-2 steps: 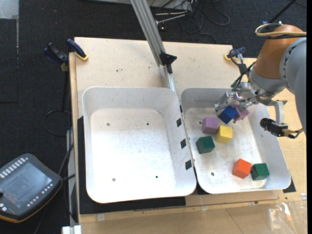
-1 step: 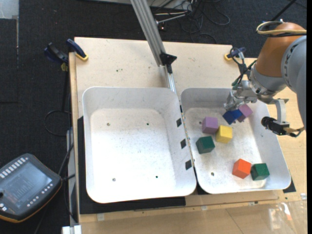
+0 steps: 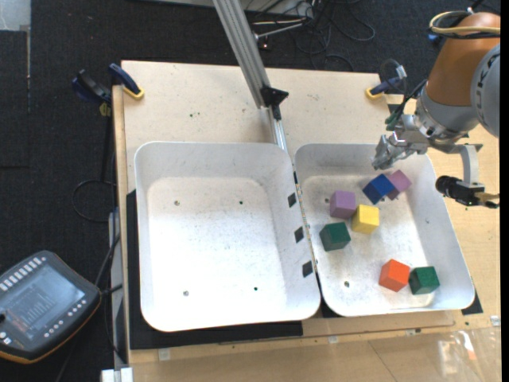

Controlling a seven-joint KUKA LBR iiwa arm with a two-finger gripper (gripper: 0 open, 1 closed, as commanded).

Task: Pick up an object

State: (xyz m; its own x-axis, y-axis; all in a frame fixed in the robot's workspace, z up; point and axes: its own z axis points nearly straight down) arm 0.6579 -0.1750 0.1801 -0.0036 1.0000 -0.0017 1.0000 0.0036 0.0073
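A pale bench (image 3: 207,102) carries two shallow white bins side by side, seen from above at a slant. The left bin (image 3: 151,213) shows a speckled floor, while the right bin (image 3: 449,237) holds all the blocks. The grey arm (image 3: 465,70), with its orange band, reaches in from the right and hangs over the right bin's far corner. A silver pole (image 3: 242,42) runs slantwise from the top of the view down to the gap between the bins, and a grey pendant (image 3: 40,305) lies on the dark floor at lower left. Blue clamps (image 3: 119,78) grip the bench's far corners. The gripper (image 3: 384,156) hovers just above and beside the blue block (image 3: 380,189); whether its pincer is released or clenched cannot be told from this angle, and nothing is seen between its tips. A pale purple block (image 3: 400,181) touches the blue one on its right. Near them sit a purple block (image 3: 343,204) and a yellow block (image 3: 367,218), with a dark green block (image 3: 336,235) just below. Well apart, near the front rim, an orange block (image 3: 394,275) lies just beside a second green block (image 3: 424,279).
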